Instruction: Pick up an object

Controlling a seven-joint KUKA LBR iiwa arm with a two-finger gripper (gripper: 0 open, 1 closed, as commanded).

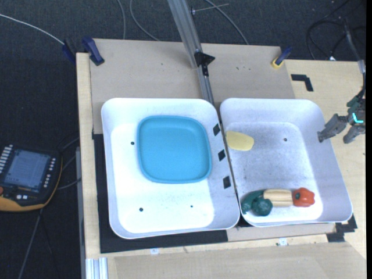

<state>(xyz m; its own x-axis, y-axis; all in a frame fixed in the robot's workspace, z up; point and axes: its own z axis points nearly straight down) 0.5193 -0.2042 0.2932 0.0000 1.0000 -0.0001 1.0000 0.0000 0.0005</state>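
A blue plate fills the left bin, while a yellow piece, green object, tan block and red object lie in the right bin, the gripper hovering open-fingered, empty, beyond its right rim.

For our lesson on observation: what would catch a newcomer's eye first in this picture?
A square light-blue plastic plate lies in the left white bin. In the right white bin, a pale yellow lump sits near the divider, and a green, tan and red toy row lies along the front edge. The grey gripper is at the right rim.
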